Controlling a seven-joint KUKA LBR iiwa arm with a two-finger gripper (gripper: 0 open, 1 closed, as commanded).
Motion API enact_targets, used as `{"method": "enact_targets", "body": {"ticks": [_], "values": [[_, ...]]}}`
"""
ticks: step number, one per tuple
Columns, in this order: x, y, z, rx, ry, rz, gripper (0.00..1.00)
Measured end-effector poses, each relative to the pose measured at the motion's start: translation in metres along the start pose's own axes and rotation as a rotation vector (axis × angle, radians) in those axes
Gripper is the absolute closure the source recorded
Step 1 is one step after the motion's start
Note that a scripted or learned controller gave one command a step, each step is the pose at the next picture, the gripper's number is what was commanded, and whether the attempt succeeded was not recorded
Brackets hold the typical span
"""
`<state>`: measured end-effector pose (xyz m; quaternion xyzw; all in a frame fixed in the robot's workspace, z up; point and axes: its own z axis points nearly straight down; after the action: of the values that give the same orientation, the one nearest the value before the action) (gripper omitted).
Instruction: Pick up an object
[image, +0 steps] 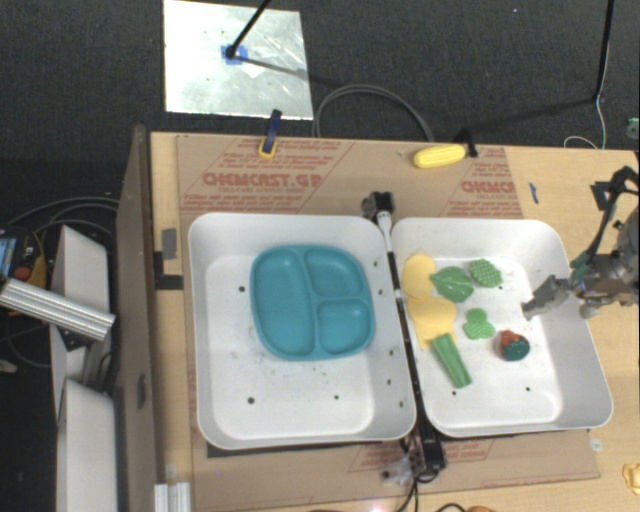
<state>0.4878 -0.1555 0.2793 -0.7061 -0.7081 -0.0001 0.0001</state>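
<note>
Two white bins sit side by side on the bench. The left bin (215, 330) holds one teal divided plate (311, 302) with three compartments, lying flat near the bin's centre.

The right bin (560, 400) holds six toy pieces, clustered in its left half:
- one green stick-shaped piece (451, 360), long axis diagonal, running from upper left to lower right, upper end touching the yellow piece
- one yellow piece (427, 298), elongated, long axis roughly vertical in the view, lying along the bin's left wall
- one dark green leafy piece (452, 283), overlapping the yellow piece's right side
- one light green bumpy piece (485, 272), just right of the leafy one
- one small green piece (478, 325), near the middle
- one small red and teal piece (514, 346), just right of and below that, no clear long axis

The gripper (545, 296) comes in from the right edge over the right bin's right side, its grey tip pointing left and slightly down. It sits apart from all pieces; the red and teal one is nearest. Nothing is between the fingers; whether the claw is apart or together, cannot tell.

Outside the bins: one yellow object (438, 156) on the cardboard behind the right bin.
</note>
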Motion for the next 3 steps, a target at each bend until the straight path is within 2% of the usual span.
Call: {"method": "enact_targets", "body": {"ticks": [1,2,3], "values": [[-0.029,0.045,0.11,0.003,-0.001,0.002,0.0],[-0.039,0.03,0.199,0.002,0.0,0.003,0.0],[-0.038,0.033,0.184,-0.005,-0.001,0.002,1.0]]}}
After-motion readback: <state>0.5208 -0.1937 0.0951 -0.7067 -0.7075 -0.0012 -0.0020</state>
